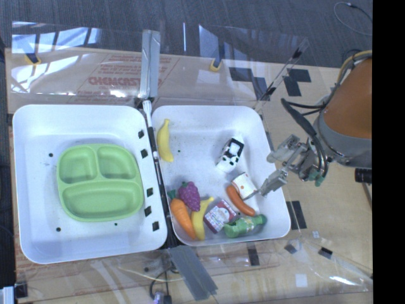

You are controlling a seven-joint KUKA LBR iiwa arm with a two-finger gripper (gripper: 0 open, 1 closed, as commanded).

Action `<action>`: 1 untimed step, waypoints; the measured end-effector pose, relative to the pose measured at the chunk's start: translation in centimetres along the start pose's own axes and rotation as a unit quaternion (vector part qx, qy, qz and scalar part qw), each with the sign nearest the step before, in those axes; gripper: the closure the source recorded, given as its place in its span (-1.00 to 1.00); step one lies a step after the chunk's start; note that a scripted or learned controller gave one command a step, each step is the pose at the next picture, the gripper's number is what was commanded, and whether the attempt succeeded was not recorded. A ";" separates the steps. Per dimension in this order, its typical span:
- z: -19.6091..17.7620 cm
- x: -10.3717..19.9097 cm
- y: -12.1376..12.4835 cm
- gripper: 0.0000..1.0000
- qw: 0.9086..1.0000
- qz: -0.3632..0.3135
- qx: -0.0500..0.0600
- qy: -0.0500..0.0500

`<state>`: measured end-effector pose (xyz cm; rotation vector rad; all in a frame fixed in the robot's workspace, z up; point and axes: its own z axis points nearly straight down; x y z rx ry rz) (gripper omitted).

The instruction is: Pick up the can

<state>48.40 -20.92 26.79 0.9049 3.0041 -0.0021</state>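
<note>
can [243, 184] near the right bin [209, 114] right wall, beside the hot dog [241, 202] | my gripper [273, 181] just beside it, fingers apparently open, holding nothing | risk: closing off-centre tips the can onto the cow toy [230, 154]

Glossy white plastic bins [209, 116], matt green plastic plate [99, 182], clear shiny sheeting [82, 65] behind.

From my seat I can make out red mirrored lettering on the clear sheet [120, 75] lying flat beyond the bins, at about eleven o'clock from the bench centre; the letters are reversed and too faint for me to read. The small red packet [218, 216] carries print too tiny to decipher.
</note>
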 end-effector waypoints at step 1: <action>0.6 0.2 -0.3 -1.00 0.984 -0.180 0.000 0.000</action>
